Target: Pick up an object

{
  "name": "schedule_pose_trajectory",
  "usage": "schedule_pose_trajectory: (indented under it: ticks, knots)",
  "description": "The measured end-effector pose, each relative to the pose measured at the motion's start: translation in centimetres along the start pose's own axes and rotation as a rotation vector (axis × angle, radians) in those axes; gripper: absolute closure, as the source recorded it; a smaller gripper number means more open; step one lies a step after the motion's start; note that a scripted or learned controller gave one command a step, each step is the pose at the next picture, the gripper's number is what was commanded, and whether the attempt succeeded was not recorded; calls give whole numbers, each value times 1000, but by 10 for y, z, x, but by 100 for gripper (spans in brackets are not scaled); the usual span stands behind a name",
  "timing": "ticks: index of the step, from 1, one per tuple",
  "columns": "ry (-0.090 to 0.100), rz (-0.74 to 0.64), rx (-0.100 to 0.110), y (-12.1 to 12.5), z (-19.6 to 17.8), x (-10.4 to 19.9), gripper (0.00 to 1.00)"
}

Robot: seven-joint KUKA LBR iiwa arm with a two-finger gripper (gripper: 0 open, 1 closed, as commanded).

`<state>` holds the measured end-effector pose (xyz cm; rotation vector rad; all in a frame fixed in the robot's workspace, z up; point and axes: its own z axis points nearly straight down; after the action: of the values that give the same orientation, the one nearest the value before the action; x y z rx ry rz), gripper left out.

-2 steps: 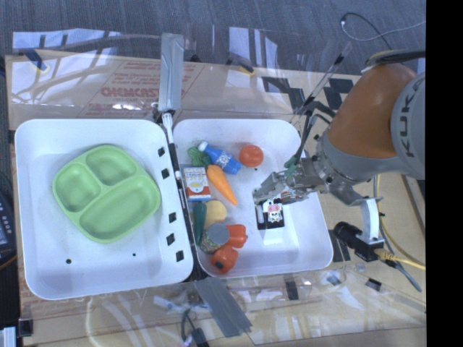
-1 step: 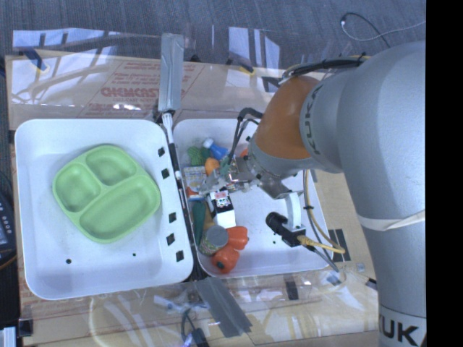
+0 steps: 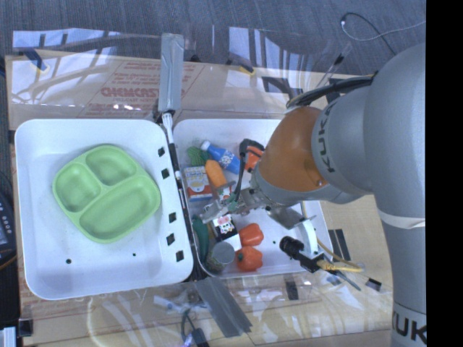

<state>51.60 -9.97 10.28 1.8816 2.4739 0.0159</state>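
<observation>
Overhead, the grey arm with its orange band reaches in from the right and hangs over the right bin, covering much of it. To its left sits the left bin, which holds a green divided plate lying flat near its middle, three compartments facing up. Both bins rest side by side on the bench, whose surface is covered with clear plastic sheeting. In the right bin, the small things are crowded toward its left wall: a blue and white bottle near the top, an orange piece just below it, a small carton beside that, and lower down two red peppers, one near the other, with a grey cup just beside the lower one. The gripper is down among these things, near the carton and above a small black and white item; whether its claw is open, closed or gripping anything cannot be told from this angle.
</observation>
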Motion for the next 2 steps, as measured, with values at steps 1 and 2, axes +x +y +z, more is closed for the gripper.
schedule_pose_trajectory:
  ticks: [1,2]
  knots:
    - [14,468,36,29,-48,-50,0]
    - [19,271,27,11,8,-44,0]
